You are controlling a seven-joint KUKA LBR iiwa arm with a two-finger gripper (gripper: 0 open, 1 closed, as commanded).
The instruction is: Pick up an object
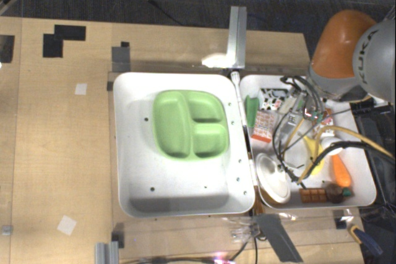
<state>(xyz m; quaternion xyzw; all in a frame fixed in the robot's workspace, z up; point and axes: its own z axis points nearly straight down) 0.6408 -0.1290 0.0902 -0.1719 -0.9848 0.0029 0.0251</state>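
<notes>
Objects [291,151] crowd right bin [371,195] on wooden bench [55,151].

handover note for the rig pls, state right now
Pincer: low over the right bin, buried in its own cables; open or shut not readable, nothing seen held.
Right bin: carrot, brown block, clear cup, green item and printed packet by the left wall.
Left bin: green divided tray.
Done: no pick confirmed.
Left: grasp one object and lift.
</notes>
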